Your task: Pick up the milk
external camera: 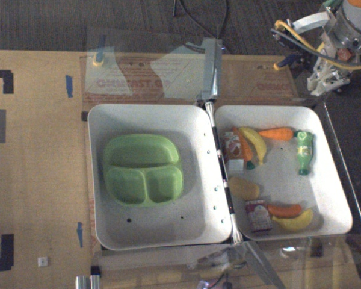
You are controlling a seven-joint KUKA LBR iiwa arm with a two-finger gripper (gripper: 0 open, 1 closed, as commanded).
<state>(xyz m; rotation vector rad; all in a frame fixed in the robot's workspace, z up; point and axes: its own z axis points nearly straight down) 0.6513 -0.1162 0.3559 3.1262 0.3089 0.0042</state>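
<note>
Down in the right bin point(334, 179), the milk point(258, 215), a small carton with a red and white label, lies near the front edge, just beside the divider between the two bins. Touching or nearly touching its right side are a short carrot point(284, 210) and, below that, a banana point(296, 220). Just above the carton sits a pale, potato-like piece point(244, 189). Further back in the same bin a second small carton point(231, 146) lies against the divider, with another carrot point(244, 149) and a second banana point(255, 142) beside it, a third carrot point(276, 134) pointing toward the back right, and a green bottle point(304, 152) lying near the right wall. The left bin point(102, 215) holds a green divided plate point(144, 168) with three compartments. The end effector point(326, 80) hovers over the tabletop beyond the back right corner of the right bin, well apart from the milk; whether it is released or clenched cannot be told.
</note>
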